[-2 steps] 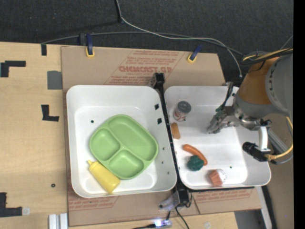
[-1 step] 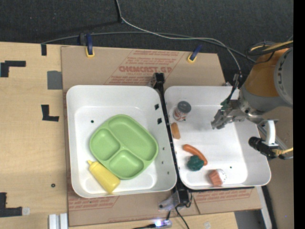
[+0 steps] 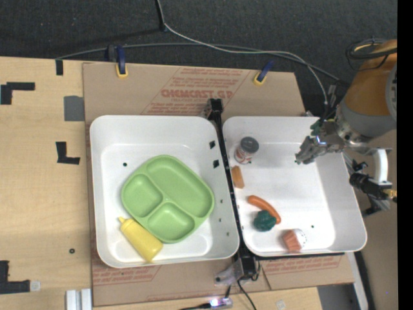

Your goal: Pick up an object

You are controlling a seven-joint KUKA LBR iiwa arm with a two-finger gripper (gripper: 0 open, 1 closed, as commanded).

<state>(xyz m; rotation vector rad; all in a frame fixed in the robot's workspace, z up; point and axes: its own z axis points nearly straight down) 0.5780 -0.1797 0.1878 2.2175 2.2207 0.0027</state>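
Well, gripper hangs over right bin, finger state: can't tell. Can sits just left of it; carrot & broccoli below-left.

Red print on the cardboard sheet is too blurred to read.

The right bin has open floor across its middle and right part, under the gripper at its upper right. Obstacles sit along its left side: a jar near the top, a small orange piece against the left wall, then a carrot touching a green toy, and a pink block by the front wall. In the left bin a green tray fills the middle, with a yellow bottle at its front-left edge; free floor runs along the back and left.
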